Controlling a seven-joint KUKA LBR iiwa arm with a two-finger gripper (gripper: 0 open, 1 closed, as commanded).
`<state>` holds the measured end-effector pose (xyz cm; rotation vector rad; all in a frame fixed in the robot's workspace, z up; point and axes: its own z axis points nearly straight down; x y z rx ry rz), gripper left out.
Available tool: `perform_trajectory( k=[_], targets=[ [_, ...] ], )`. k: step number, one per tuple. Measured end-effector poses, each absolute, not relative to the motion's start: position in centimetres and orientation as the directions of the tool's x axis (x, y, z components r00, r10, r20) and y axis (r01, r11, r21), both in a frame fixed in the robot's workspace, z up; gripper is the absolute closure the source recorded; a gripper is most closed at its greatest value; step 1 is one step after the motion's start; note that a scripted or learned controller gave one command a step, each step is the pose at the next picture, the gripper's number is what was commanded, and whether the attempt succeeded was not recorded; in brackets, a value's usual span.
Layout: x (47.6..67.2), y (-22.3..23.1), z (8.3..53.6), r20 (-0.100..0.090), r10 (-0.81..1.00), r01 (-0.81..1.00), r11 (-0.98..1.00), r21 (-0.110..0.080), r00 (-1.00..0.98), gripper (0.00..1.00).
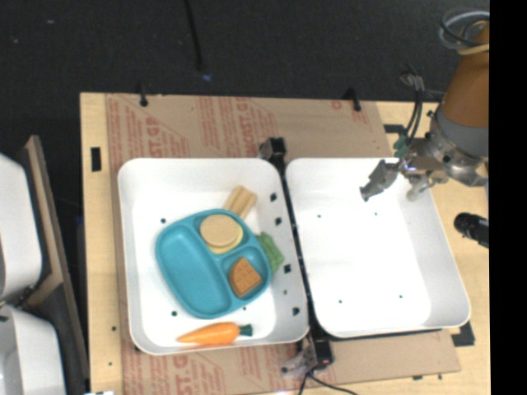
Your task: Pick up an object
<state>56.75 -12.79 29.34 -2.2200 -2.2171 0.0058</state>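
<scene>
Dark floor surrounds a pale wooden bench (pixel 107 220) bearing two white bins side by side. Within the left bin (pixel 136 220) a blue divided tray (pixel 185 270) sits near the middle, carrying a round tan biscuit (pixel 222 231) and a brown waffle piece (pixel 244 277). A tan block (pixel 240 200) touches the tray's far edge, a green piece (pixel 272 252) (partly hidden) its right side, and a carrot (pixel 216 333) lies along the bin's near edge. The gripper (pixel 394 179) hangs over the far edge of the right bin (pixel 370 303), its fingers spread, grasping nothing.
</scene>
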Motion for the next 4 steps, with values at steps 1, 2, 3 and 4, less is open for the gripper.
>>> perform_trajectory(
  k=[1,2,3,4],
  targets=[
    [56.8,-12.8,29.7,0.000,1.000,1.000,-0.001,0.001,0.001,0.00],
    [57.6,-12.6,23.9,0.000,1.000,1.000,0.000,-0.004,0.000,0.00],
    [57.4,-13.5,18.1,0.000,1.000,1.000,-0.001,-0.005,0.001,0.00],
    [57.9,-13.8,13.7,0.000,1.000,1.000,-0.001,-0.003,0.001,0.00]
  ],
)
